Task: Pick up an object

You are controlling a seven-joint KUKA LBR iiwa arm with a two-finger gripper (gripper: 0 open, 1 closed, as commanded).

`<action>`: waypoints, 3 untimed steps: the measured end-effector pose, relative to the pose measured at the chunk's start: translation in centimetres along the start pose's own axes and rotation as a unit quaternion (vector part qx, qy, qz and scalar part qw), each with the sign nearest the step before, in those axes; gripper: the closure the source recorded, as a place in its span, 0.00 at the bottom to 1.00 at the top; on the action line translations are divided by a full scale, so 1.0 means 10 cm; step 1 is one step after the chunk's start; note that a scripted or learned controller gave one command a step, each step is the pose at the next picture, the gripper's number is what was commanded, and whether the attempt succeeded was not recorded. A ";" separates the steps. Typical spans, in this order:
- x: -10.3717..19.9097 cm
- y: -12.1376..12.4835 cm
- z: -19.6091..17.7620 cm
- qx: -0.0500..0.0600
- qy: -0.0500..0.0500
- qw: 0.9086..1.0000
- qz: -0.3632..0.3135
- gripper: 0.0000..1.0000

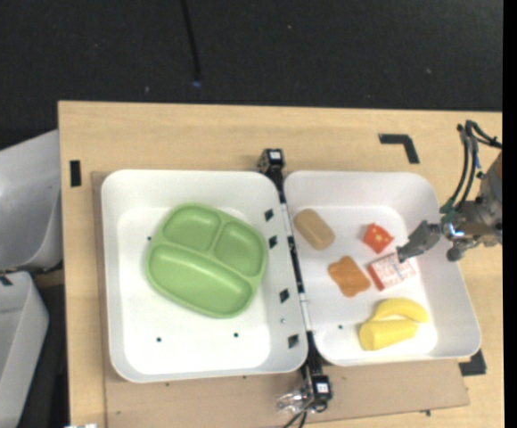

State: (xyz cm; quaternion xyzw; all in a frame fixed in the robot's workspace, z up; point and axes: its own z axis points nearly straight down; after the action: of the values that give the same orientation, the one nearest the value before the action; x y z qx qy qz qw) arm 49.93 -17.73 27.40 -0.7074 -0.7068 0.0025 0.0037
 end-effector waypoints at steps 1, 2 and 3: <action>0.00 0.02 -0.05 -0.005 -0.001 1.000 -0.002 0.00; -0.03 0.06 0.57 -0.002 -0.001 1.000 0.000 0.00; -0.11 0.09 1.17 -0.002 -0.001 1.000 0.000 0.00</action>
State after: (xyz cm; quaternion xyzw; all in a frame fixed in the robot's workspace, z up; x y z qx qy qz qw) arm 50.73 -18.85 15.68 -0.7076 -0.7066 0.0017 0.0011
